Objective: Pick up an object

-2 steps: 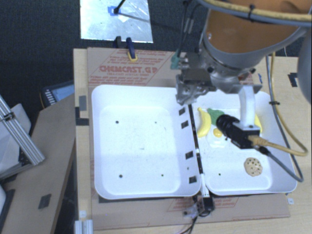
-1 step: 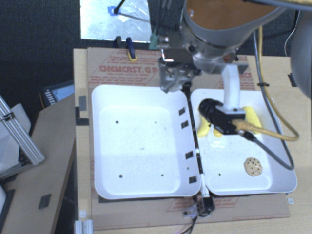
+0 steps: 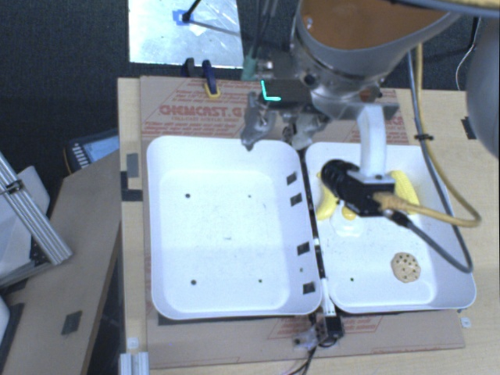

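Gripper (image 3: 276, 133) noted spread, nothing held, over far-left corner of right bin (image 3: 449, 291) | cookie (image 3: 405, 266) lying flat at near side, well apart | risk judged: flat cookie likely skidded or missed if approached off-centre

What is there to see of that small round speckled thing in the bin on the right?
It looks like a cookie: a small round disc, tan with dark specks like chocolate chips, seemingly whole. Real or toy cannot be told. It lies flat on the white floor of the right bin, near its front right corner. Nothing touches it; the yellow pieces lie apart, farther back.
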You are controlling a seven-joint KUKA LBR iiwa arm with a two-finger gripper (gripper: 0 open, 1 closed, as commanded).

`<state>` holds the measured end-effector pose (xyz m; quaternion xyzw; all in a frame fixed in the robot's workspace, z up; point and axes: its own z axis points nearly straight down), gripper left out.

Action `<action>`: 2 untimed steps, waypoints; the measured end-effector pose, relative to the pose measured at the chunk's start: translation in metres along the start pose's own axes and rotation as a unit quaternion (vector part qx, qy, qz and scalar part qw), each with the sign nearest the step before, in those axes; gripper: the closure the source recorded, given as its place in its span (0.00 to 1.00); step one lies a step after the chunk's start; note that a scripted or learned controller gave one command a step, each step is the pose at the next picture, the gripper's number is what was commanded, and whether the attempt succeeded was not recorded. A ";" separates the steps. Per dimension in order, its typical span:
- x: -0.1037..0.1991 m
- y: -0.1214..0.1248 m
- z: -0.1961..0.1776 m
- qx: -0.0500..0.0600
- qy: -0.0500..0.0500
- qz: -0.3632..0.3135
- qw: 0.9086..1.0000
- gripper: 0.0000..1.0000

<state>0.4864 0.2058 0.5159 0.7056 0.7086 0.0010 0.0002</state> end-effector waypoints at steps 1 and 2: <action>0.000 0.000 -0.012 -0.001 0.001 -0.002 1.000 1.00; -0.055 0.029 0.112 0.006 -0.003 0.005 1.000 1.00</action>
